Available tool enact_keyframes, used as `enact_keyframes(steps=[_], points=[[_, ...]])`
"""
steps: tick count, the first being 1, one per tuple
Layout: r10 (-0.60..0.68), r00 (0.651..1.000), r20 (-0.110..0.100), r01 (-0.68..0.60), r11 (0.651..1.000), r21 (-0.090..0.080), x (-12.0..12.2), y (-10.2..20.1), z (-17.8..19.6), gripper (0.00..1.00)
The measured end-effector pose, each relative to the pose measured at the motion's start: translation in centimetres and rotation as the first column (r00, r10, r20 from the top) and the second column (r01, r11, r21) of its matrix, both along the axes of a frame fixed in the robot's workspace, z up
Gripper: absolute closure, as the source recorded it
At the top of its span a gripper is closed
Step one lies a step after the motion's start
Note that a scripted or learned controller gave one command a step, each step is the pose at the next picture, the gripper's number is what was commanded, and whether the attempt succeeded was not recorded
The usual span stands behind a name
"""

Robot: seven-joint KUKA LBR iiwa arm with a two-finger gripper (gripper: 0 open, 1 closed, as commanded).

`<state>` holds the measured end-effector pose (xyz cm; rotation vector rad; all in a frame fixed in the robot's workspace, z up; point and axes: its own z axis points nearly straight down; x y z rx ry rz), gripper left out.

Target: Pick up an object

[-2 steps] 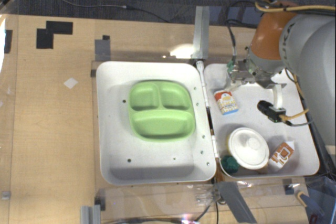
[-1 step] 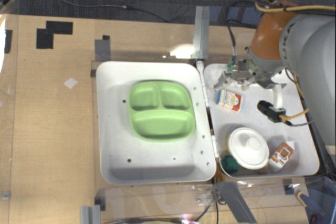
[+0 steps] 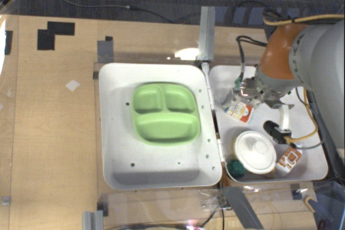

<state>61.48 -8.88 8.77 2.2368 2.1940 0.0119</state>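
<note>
The gripper (image 3: 245,89) hangs over a small packet (image 3: 239,110); its state cannot be told. The packet seems light and crushable, best pinched across its flat sides.

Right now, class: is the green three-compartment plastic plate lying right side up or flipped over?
Right side up. The green three-compartment plastic plate lies flat in the left white bin, its three hollows facing upward, nothing in them.

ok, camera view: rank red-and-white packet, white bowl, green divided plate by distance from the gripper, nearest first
1. Red-and-white packet: right bin, just below the gripper.
2. White bowl: right bin, toward the front.
3. Green divided plate: left bin, middle.
</note>
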Motion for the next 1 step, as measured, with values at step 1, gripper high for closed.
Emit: enact_keyframes(steps=[1], points=[[0.002, 1.0, 0.001, -0.002, 1.0, -0.003, 0.16, -0.16, 0.88, 1.0]])
